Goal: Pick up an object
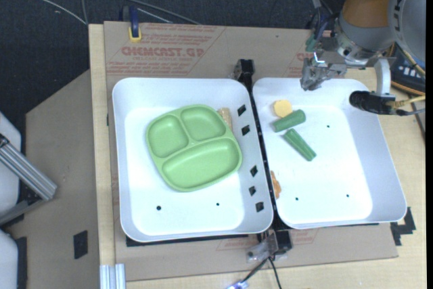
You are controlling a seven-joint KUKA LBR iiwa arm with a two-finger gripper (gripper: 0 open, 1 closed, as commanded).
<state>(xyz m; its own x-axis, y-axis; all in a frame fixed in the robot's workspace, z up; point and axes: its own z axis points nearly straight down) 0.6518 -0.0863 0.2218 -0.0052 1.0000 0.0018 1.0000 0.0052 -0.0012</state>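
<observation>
The jaws [312, 81] hang above the right bin's [365, 166] far rim, their state impossible to tell

Bench [169, 44] carries left bin [128, 199], right bin [379, 172], side by side.

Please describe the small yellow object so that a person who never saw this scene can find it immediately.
Look at the right white bin, the one without the green divided plate. Near its upper left corner, below the claw, lies a small yellow piece, touching the upper of two green cylinders. It is the only yellow, rounded thing there; its neighbours are green and long.
</observation>
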